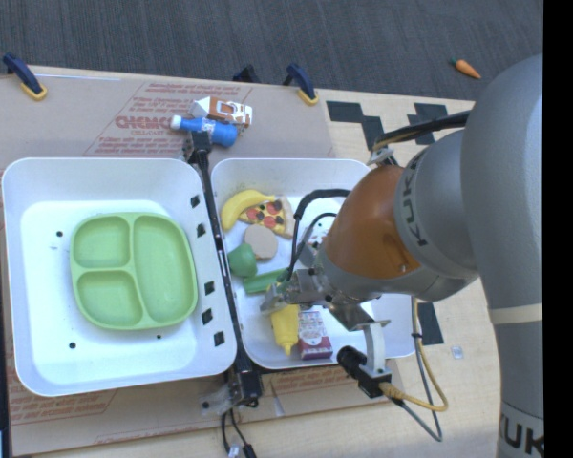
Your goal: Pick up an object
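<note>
Two bins; right bin (267, 172) holds banana (237, 204), pizza slice (267, 215), green cup (242, 260), yellow bottle (285, 327), red packet (312, 337). Gripper (288, 294) low over them, wrist hides tips; open or closed unclear. Left bin (19, 208): green divided plate (134, 272).

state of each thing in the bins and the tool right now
plate: flat in left bin, nothing in its compartments
banana: lying at right bin's far end
pizza slice: lying against the banana
yellow bottle: lying near front wall
tool: down in right bin, over the toys
</note>
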`<control>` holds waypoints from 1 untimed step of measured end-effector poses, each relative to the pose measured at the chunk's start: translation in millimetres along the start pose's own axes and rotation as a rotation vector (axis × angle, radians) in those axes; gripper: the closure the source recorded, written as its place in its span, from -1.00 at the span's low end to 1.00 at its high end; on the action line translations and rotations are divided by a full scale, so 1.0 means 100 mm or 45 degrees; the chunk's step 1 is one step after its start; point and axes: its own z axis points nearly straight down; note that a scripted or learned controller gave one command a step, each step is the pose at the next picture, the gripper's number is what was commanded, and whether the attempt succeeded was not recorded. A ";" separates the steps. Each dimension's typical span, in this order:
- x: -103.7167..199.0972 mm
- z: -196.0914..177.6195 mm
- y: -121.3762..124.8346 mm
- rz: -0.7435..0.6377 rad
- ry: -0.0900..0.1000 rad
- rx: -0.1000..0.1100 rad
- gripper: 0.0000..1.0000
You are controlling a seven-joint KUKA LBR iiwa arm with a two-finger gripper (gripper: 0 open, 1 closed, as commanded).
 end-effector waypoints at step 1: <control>0.07 -0.96 0.00 0.010 -0.001 -0.005 1.00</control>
